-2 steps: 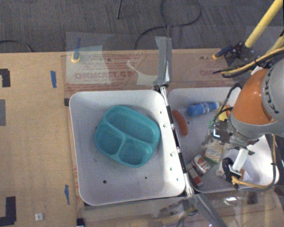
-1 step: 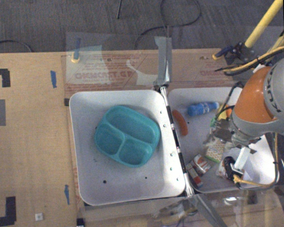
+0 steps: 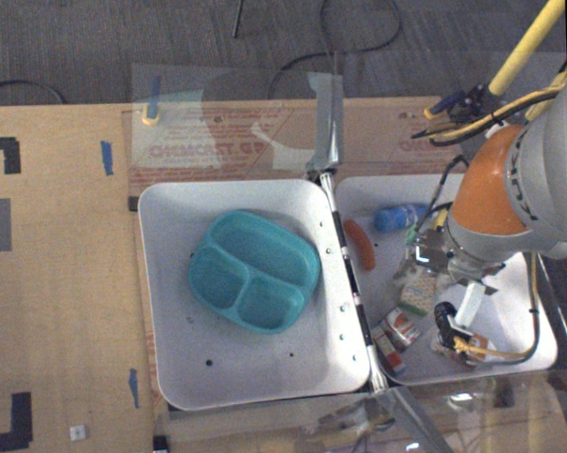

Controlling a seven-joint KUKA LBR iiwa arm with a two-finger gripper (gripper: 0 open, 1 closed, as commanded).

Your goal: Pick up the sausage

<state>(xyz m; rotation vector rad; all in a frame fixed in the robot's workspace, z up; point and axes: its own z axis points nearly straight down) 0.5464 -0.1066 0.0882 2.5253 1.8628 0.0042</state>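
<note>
White plastic makes up two shallow bins side by side on my table [image 3: 61, 277]. Nearest the camera, small packets [image 3: 400, 326] lie along the right bin's [image 3: 542, 350] front. My fingers [image 3: 434, 272] hang just above them (whether apart or together, I cannot tell). Farther back, the orange-red sausage [image 3: 360, 243] lies by that bin's left wall, untouched, a blue object [image 3: 392, 217] beyond it. The left bin [image 3: 177, 366] holds a teal divided plate [image 3: 254, 270].
</note>
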